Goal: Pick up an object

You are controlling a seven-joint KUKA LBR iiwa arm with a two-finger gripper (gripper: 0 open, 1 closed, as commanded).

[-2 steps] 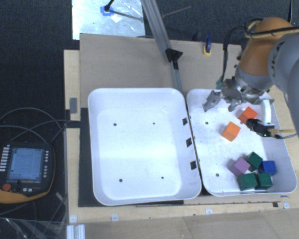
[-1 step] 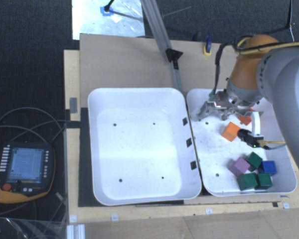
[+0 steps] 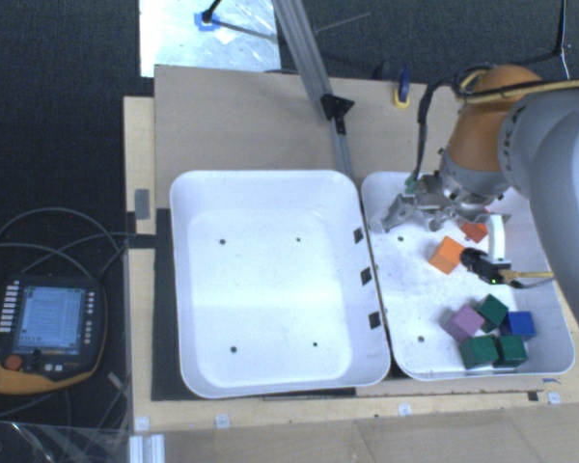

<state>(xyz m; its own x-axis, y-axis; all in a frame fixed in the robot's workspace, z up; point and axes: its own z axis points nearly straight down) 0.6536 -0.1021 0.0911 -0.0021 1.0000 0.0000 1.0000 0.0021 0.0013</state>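
Several coloured blocks lie in the right bin. An orange block sits near the bin's middle, with a smaller red-orange block just behind it. A purple block, three green blocks and a blue block are clustered at the near right corner. My gripper hangs over the far left part of that bin, left of the orange block. Its fingers are spread open with nothing between them.
The left bin adjoins the right one along a shared rim with black clips. A grey pole slants down to the back of the bins. A handheld control pendant lies off the bench at the left.
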